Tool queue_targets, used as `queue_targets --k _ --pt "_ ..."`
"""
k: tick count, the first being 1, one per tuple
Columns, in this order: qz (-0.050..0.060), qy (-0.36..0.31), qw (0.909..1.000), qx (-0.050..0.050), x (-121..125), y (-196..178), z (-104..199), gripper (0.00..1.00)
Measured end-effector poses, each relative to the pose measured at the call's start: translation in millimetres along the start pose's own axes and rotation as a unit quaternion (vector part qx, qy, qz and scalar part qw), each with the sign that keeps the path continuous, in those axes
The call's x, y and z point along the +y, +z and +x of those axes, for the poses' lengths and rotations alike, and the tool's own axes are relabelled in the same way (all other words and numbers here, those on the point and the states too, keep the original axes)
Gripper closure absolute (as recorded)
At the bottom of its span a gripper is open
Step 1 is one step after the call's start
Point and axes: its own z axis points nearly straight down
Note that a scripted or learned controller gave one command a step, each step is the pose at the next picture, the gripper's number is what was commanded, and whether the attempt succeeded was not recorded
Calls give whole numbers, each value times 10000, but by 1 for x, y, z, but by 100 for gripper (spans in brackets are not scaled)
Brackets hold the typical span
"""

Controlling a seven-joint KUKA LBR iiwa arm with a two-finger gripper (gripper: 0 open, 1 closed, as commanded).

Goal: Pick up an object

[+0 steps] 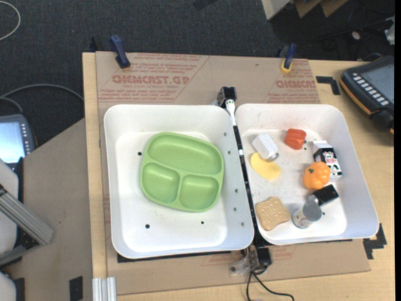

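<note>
The right bin (357, 193) holds several small objects. A white block (264, 145) lies near its back left, with a flat yellow piece (265, 167) just in front of it. A red piece (296, 138) sits toward the back. An orange fruit-shaped toy (316, 175) rests near the middle right, next to a black and white box (327, 156). A toast slice (272, 212) lies at the front, beside a grey round piece (307, 214) and a small black block (326, 195).
The left bin (119, 168) holds a green divided plate (182, 172) with three compartments. A black divider strip (238, 155) runs between the bins. Blue and yellow clamps (119, 50) hold the cardboard sheet at the back. A tablet-like device (371, 88) lies at the right.
</note>
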Motion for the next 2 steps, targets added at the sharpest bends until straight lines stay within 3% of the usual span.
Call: queue_targets --k 1,2 --pt "153 26 9999 45 1 108 -42 100" --pt "21 -9 10000 2 30 -30 -42 100"
